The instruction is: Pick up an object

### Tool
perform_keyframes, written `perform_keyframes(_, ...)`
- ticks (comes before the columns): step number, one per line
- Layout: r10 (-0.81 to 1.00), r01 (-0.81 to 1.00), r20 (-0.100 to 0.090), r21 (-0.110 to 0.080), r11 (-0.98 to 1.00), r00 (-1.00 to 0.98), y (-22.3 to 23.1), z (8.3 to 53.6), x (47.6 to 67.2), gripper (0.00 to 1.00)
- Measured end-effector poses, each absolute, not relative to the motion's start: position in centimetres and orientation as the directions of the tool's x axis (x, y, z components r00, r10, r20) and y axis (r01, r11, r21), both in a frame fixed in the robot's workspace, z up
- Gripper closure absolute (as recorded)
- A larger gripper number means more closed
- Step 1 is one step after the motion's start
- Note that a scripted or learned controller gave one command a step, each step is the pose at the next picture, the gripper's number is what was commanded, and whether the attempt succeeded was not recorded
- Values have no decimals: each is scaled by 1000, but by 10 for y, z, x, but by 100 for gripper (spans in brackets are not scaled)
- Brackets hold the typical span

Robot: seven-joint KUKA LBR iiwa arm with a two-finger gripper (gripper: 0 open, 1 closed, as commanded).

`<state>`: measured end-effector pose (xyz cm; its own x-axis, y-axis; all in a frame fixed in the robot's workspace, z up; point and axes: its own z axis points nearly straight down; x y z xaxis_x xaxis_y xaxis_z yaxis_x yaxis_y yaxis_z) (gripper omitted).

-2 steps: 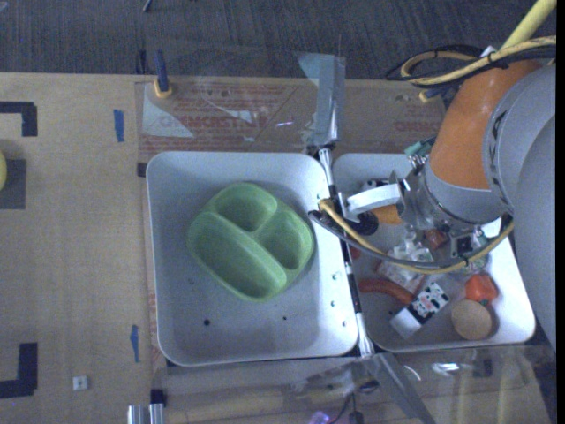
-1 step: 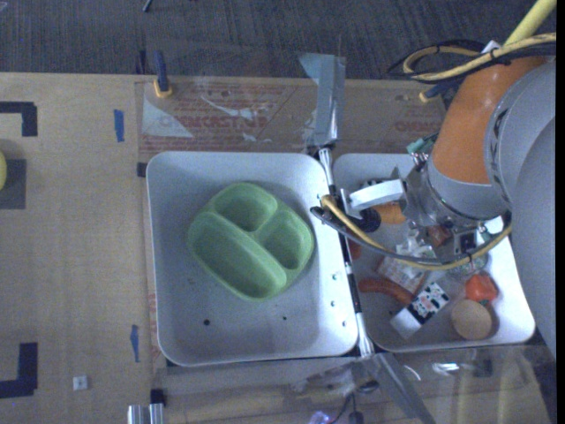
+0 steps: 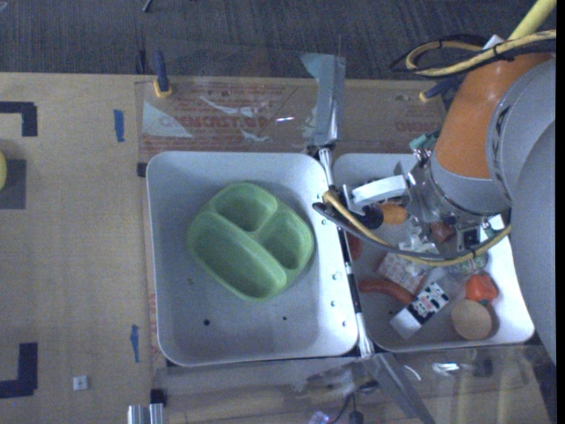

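Green divided plate [image 3: 252, 239] lies flat in left bin [image 3: 177, 325], alone there apart from a few dark specks on the bin floor. Plate is roughly oval with three compartments, long axis running from upper left to lower right across the bin, sitting a bit above bin centre and well clear of the walls.

Right bin [image 3: 521, 329] holds the clutter. Small white box with black cow-like patches [image 3: 422, 309] lies near the front wall, long axis slanted lower left to upper right. Tan round ball-like thing [image 3: 472, 320] just right of it, near the front right corner. Orange-red small object [image 3: 481, 287] sits just above the ball. Flat printed packet, white with red [image 3: 404, 268], lies mid-bin, tilted. Red long thin item [image 3: 381, 287] runs roughly left-right beside the packet, partly under it. Small orange piece [image 3: 395, 212] near the bin's upper part, close under the arm's wrist.

Grey arm with orange band [image 3: 481, 140] reaches in from the right and covers the upper right bin; yellow cable loops below the wrist. Gripper [image 3: 441, 233] hangs over the middle of the right bin, amid the clutter; fingers hidden by wrist and cabling, so cannot tell whether claw is wide, narrow or holding anything.

Clear taped plastic sheet [image 3: 238, 117] lies on wooden bench [image 3: 71, 263] behind the left bin.
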<state>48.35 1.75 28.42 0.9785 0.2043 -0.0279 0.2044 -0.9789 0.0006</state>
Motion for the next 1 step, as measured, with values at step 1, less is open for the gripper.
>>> perform_keyframes(1, 204, 204, -35, 1, -979, 978, 17, 291, 485, 100)
